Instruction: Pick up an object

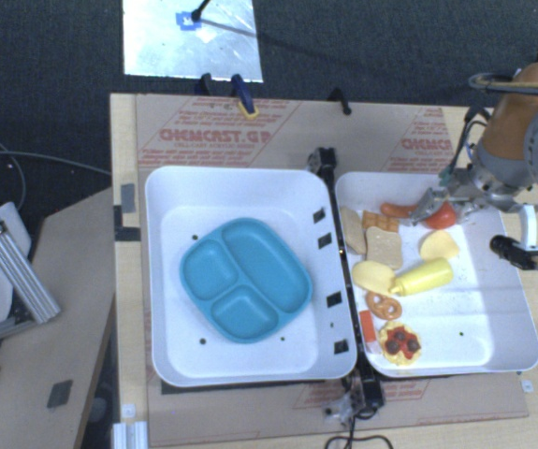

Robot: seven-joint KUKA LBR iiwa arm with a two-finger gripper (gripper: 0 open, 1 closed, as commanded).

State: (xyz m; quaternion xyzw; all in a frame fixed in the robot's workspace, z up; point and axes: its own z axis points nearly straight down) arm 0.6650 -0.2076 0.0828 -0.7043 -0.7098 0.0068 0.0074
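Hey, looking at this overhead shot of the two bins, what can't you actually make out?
- Pincer, camera view: too small and blurred to tell open from shut, or whether it touches the red piece.
- Arm: cut off by the right edge.
- Orange strip in the right bin: partly hidden by the bin's rim.

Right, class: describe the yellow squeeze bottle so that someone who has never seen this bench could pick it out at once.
Start at the right-hand shallow white bin, the one scattered with toy food, beside the bin holding the blue divided plate. Near its middle lies the yellow plastic squeeze bottle, on its side. Unlike the rounded yellow pieces close by, it is long and tube-shaped.
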